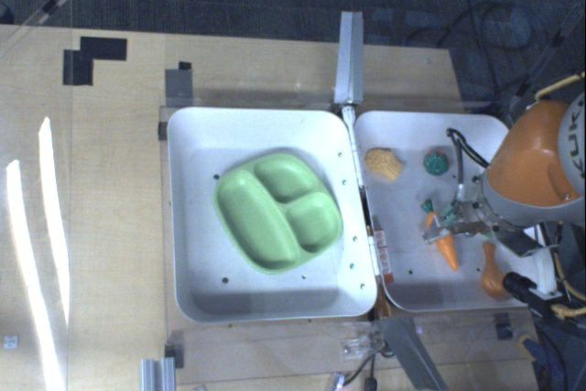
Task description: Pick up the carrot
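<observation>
The carrot (pixel 447 251) lies in the right bin (pixel 412 284), near its middle front. It is orange and tapers toward the front edge, and its green top points back under the gripper. My gripper (pixel 461 221) hangs right over the carrot's leafy end, touching or nearly touching it. The orange band and wrist (pixel 533 165) cover what lies behind it. A small orange and green piece (pixel 428 217) sits just left of the gripper.
The right bin also holds a yellowish lumpy item (pixel 383 164) at the back left, a teal item (pixel 437 163) beside it, and an orange-tan object (pixel 492 276) at the front right. A green divided plate (pixel 277 211) lies in the left bin (pixel 192 288).
</observation>
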Action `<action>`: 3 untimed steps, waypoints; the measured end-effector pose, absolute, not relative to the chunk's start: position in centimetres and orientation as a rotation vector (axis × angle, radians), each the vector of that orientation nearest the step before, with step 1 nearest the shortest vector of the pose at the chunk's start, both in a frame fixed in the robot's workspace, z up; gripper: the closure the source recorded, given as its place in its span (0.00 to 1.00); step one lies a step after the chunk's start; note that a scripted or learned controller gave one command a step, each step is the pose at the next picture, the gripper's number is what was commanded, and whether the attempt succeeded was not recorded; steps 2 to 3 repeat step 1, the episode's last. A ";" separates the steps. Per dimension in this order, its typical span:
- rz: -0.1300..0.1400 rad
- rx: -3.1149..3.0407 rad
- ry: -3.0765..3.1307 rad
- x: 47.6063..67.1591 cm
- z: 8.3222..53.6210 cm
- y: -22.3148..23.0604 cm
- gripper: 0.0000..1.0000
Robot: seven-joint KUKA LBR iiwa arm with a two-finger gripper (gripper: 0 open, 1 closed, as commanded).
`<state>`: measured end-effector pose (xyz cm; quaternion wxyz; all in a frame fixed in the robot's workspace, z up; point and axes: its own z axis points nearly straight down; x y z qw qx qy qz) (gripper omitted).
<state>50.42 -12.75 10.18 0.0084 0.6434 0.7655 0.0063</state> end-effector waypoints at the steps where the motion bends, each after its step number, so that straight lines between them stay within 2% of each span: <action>1: 0.006 1.985 2.428 49.2 20.0 -5.8 1.00; 3: 0.006 1.985 2.428 49.2 20.0 -5.8 1.00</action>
